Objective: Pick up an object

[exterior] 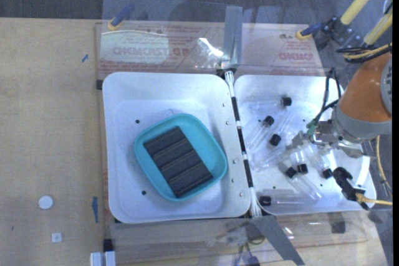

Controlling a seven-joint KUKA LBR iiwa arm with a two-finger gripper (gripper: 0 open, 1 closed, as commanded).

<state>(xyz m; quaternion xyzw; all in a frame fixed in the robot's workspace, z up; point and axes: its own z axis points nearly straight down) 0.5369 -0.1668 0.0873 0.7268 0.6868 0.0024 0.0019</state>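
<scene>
The gripper (310, 137) sits low in the right bin (249, 87) among clear black-capped tubes (274, 134); whether it is apart or together, I cannot tell. Nothing looks lifted yet, so the pick remains undone.

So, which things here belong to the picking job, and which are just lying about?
Job:
- gripper, low in the right bin
- clear tubes with black caps scattered in that bin

Lying about:
- teal tray with a dark ridged block, left bin
- white disc on the bench
</scene>
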